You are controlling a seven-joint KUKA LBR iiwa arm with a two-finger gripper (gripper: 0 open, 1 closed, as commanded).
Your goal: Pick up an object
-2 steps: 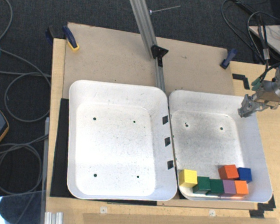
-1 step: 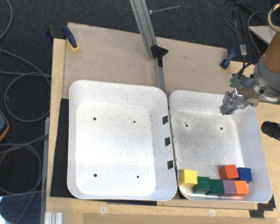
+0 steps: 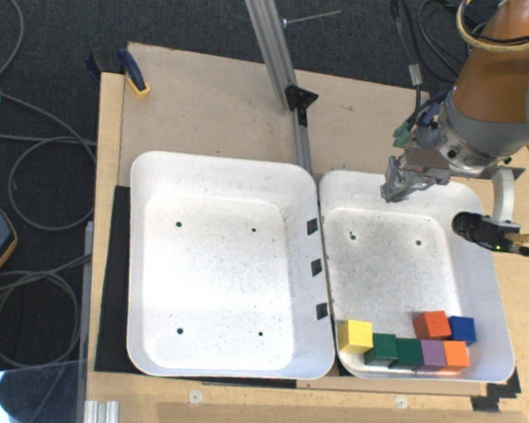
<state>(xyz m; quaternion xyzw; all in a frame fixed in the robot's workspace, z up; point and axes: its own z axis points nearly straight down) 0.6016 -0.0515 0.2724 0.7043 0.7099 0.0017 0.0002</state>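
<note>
Your gripper (image 3: 399, 187) hung over the far edge of the right bin (image 3: 485, 274) — you couldn't tell how its jaws stood. The blocks (image 3: 407, 343) — small, matte, square-edged cubes — sat huddled in that smooth white bin's near corner, well apart from it.

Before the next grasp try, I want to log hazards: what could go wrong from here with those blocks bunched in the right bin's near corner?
1. The blocks sit packed together: the yellow block, green blocks, purple block and others touch, so fingers may find no gap.
2. They hug the right bin's near wall, which the gripper could strike.
3. The gripper hangs at the far end, so a long descent may miss.
</note>
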